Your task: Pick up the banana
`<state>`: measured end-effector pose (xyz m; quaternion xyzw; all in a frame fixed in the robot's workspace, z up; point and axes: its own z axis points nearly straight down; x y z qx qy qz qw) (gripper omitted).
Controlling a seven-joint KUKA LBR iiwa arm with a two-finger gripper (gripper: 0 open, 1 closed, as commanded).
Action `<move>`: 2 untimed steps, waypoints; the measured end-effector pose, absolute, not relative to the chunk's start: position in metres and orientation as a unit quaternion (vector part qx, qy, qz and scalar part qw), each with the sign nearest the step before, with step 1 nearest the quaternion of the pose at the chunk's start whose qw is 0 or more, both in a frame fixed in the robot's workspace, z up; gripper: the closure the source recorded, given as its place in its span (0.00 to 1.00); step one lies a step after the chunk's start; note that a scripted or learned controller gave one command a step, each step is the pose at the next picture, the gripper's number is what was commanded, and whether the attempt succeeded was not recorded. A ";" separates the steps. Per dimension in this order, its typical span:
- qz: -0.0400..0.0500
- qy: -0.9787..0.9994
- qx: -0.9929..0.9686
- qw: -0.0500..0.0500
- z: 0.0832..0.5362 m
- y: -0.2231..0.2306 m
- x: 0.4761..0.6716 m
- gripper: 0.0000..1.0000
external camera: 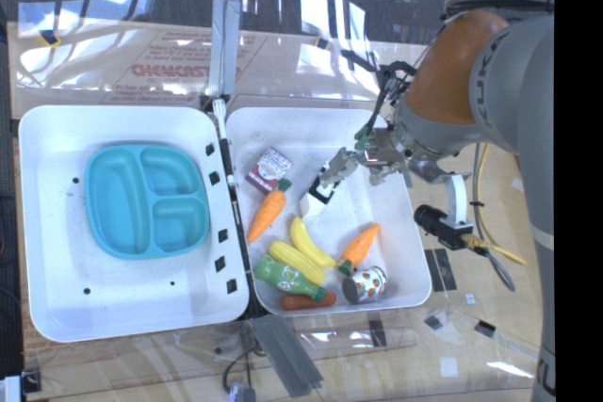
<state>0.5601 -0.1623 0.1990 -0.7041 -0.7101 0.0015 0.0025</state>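
Nearest the camera, along the front edge of the worktop [122,367], a grey strip [287,353] is seen lying just below the gap between the two bins. At the left, the left bin [38,297] is occupied by a blue divided tray [146,201], which is set towards its middle with bare white floor all round it.

In the right bin [283,122] the objects are crowded into the front half. A carrot [268,211] is tilted near the dividing wall, with a small dark-red packet [269,168] behind it. A green bottle [287,274] and a red pepper-like piece [308,300] are placed against the front wall. The banana [310,243] is found near the middle of this bin: short, plain yellow, gently curved, lying flat on a diagonal. A corn cob [295,260] is pressed along its front-left side, and a second carrot [359,245] lies just beside it at the right, with a small printed can [366,283] in front of that. The banana's rear side and the back half of the bin are left open.

The end effector [325,186] is held low over the bin, behind and just right of the banana, apart from it. Its fingers appear close together, with nothing seen between them. The grey arm [471,80] enters over the right wall.
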 end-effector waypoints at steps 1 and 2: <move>0.001 -0.710 -0.704 0.002 0.091 -0.106 0.532 0.00; 0.002 -0.711 -0.703 0.003 0.100 -0.107 0.532 1.00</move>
